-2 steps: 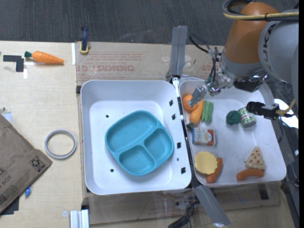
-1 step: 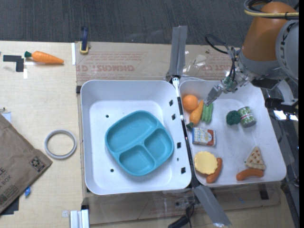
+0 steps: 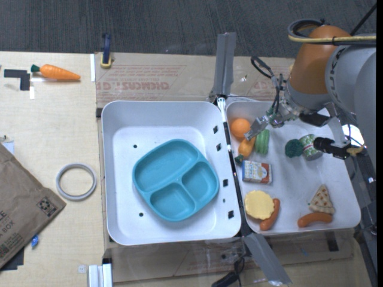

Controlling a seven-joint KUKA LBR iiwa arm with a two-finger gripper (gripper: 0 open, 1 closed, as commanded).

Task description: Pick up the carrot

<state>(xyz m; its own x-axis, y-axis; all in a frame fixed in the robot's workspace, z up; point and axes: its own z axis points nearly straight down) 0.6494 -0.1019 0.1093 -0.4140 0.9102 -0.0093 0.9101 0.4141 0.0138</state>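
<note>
- Two white bins sit side by side on the desk (image 3: 54, 136): the left bin (image 3: 119, 160) holds one blue divided plate (image 3: 175, 179) with three compartments; the right bin (image 3: 299, 178) holds the toy food.
- Counted in the right bin: one orange ball (image 3: 240, 127), one green piece (image 3: 262, 142), one small milk carton (image 3: 257, 171), one yellow round (image 3: 259, 204), two sausages (image 3: 314, 219), one sandwich wedge (image 3: 321, 200), one broccoli (image 3: 293, 148), one small can (image 3: 309, 146).
- One carrot (image 3: 57, 73) lies outside both bins, on the desk at about 10 o'clock from the left bin; a small orange piece (image 3: 246, 147) by the right bin's left wall may be another, I cannot tell.
- The carrot's long axis runs nearly level, green top toward 9 o'clock, tip toward 3 o'clock.
- The desk is pale wood with cardboard under the bins; one tape ring (image 3: 76, 180) and one brown box (image 3: 21, 205) lie at 9 o'clock; dark carpet beyond.
- The gripper (image 3: 258, 128) hovers over the right bin beside the green piece; whether it is open or closed I cannot tell.
</note>
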